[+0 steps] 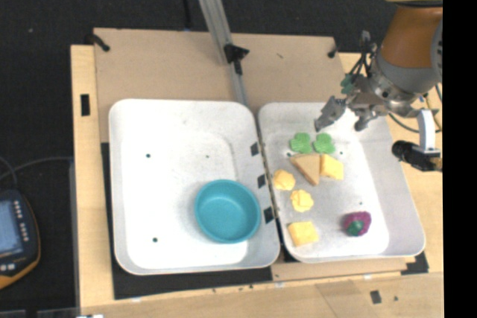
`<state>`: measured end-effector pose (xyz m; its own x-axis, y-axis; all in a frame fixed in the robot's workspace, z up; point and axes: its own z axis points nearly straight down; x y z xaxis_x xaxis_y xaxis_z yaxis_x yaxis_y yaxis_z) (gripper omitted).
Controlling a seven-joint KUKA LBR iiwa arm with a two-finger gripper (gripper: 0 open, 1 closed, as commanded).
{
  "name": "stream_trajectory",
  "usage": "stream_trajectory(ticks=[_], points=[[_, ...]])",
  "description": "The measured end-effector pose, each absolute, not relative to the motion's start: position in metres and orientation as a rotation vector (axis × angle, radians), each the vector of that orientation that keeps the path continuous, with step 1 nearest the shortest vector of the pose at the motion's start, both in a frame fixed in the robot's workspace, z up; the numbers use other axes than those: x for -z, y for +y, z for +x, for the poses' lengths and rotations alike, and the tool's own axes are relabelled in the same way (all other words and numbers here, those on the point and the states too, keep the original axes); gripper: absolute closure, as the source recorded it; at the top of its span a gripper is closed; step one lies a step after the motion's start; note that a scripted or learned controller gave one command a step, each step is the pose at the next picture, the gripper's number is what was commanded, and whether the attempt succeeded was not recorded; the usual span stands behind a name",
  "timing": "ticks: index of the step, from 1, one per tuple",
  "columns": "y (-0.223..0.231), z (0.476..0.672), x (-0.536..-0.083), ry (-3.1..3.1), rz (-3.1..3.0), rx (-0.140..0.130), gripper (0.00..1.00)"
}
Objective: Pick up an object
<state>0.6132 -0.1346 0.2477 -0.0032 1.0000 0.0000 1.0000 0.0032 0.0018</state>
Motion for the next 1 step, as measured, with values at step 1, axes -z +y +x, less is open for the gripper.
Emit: stream_trajectory(ticks=[1], points=[[-0.1345,0.6132,-0.2477,2.224,2.217,-0.003,0.0]])
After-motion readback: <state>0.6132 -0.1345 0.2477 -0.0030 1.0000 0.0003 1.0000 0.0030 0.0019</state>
